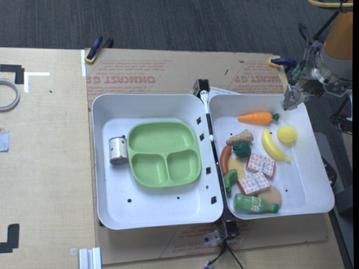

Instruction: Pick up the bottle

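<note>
The bottle [255, 204] is green with a label and lies on its side at the front edge of the right bin [314, 172], its cap pointing right. My gripper [292, 98] hangs over the far right corner of that bin, well away from the bottle and above the orange carrot [255, 117]. I see nothing held in it.
The right bin also holds a lemon [286, 134], a banana [274, 145], broccoli [242, 148], a hot dog [225, 156], red cracker boxes [257, 172] and a cookie [272, 195] beside the bottle. The left bin [106, 195] holds a green divided tray [164, 153] and a small can [118, 149].
</note>
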Robot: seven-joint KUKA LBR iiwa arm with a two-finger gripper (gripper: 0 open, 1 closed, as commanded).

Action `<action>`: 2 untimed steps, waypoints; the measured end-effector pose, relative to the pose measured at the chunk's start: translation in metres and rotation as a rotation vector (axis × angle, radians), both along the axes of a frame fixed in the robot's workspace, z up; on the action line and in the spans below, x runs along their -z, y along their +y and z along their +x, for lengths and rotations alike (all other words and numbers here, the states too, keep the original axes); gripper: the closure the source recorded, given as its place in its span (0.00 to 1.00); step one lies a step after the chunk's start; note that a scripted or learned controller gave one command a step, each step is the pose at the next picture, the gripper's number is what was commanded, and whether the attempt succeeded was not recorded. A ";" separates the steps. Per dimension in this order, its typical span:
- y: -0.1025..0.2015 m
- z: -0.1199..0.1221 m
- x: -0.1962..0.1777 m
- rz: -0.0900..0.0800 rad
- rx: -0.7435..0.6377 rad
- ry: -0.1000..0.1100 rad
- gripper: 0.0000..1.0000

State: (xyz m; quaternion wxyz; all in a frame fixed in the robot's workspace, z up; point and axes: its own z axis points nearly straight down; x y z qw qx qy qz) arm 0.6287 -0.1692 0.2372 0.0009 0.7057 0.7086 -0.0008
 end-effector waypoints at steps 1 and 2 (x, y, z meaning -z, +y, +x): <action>0.031 -0.052 -0.018 0.001 -0.273 0.001 1.00; 0.139 -0.152 0.033 0.002 -0.131 0.003 1.00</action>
